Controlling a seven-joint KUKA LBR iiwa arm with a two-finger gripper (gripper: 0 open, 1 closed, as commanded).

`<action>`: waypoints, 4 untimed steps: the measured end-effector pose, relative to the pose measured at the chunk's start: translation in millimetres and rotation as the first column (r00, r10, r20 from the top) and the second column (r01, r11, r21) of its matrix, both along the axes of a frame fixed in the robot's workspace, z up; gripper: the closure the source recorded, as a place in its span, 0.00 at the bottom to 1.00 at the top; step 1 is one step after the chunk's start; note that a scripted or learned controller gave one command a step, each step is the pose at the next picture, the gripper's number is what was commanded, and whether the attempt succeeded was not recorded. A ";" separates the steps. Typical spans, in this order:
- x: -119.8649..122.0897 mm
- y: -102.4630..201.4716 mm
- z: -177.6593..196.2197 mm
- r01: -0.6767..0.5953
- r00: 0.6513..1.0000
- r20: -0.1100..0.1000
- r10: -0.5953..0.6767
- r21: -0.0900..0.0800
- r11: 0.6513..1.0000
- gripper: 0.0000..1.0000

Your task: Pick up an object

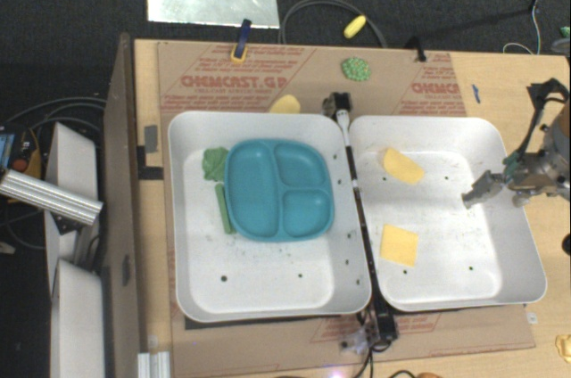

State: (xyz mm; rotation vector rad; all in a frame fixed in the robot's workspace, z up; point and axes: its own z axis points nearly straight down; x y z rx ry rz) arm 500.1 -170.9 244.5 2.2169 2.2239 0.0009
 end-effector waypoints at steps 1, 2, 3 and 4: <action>-14.0 43.9 -73.3 -0.004 1.000 -0.005 0.004 0.004 1.000 0.00; -13.1 74.7 -163.5 -0.003 1.000 0.000 0.003 0.001 1.000 0.00; 73.5 19.8 -158.4 -0.002 1.000 0.010 0.002 -0.005 1.000 0.00; 174.5 69.3 -157.6 -0.009 1.000 0.012 0.009 0.000 1.000 0.00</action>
